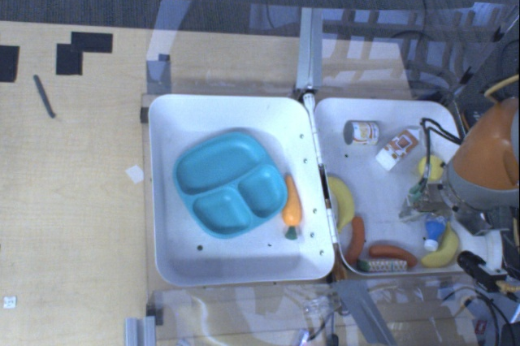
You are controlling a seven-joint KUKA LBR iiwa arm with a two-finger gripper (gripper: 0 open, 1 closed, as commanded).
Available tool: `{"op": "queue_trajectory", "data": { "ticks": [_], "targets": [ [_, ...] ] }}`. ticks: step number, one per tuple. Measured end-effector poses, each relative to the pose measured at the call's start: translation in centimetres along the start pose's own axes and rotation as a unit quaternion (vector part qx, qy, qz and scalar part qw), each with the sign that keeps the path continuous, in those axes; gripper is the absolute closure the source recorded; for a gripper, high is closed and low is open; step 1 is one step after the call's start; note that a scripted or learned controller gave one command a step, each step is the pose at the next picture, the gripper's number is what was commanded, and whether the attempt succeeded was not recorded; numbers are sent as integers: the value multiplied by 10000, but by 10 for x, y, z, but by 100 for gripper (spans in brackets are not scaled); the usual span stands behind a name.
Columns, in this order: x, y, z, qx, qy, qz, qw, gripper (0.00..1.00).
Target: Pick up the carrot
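The orange carrot (291,205) with a green stub end lies in the left bin (244,263), right beside the right rim of the blue divided plate (230,183). My gripper (421,202) hangs over the right side of the right bin (382,109), well to the right of the carrot and across the wall between the bins. It is close above a small blue-and-white bottle (435,233). The arm's orange band (487,149) covers part of that bin's right edge.
The right bin holds a can (361,131), a small box (398,148), a yellow object (431,167), a banana (343,201) by the divider, two sausages (356,237) (392,253) and another banana (443,253). Cables run at the right.
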State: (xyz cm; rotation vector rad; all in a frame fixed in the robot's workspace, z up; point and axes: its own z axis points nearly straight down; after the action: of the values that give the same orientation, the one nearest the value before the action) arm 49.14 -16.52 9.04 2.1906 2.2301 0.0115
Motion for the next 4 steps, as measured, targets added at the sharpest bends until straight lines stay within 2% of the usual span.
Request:
{"op": "queue_trajectory", "data": {
  "ticks": [1, 2, 3, 4],
  "targets": [
    [-23, 53, 1, 6, 14, -4493, 8934, 100],
    [79, 57, 0, -16, 25, -2767, 9610, 100],
    [61, 13, -1, -18, 22, -771, 9970, 100],
    [-39, 0, 0, 6, 23, -1149, 9934, 100]
  ]
}}
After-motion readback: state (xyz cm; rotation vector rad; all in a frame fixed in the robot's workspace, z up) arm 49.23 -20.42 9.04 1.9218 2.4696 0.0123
